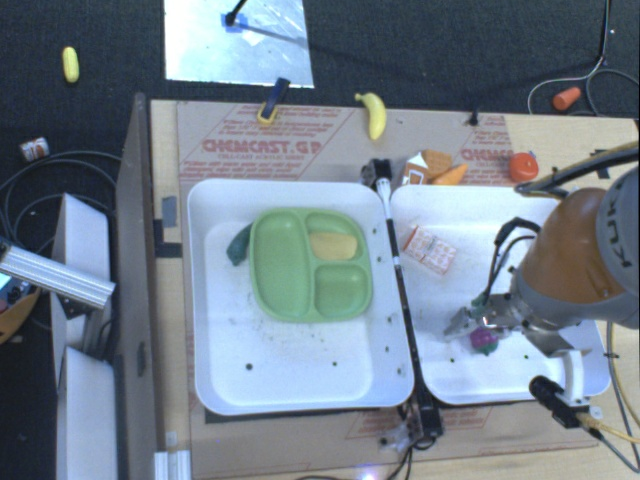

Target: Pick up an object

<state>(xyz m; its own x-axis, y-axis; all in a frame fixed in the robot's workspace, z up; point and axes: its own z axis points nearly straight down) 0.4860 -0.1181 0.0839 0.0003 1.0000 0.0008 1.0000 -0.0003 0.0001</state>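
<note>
My gripper (478,326) hangs low in the right bin (450,386), near its front right part. A small purple object (485,341) lies on the bin floor right under the gripper tip and touches or nearly touches it. A white packet with red print (430,249) lies flat in the same bin, toward the back left. The grey and orange arm (575,258) comes in from the right and hides the bin's right side.
The left bin (290,393) holds a green divided plate (300,268) with a yellow piece (335,245) in its back compartment, and a dark green item (238,245) beside it. A banana (374,115) and orange items (445,171) lie behind the bins.
</note>
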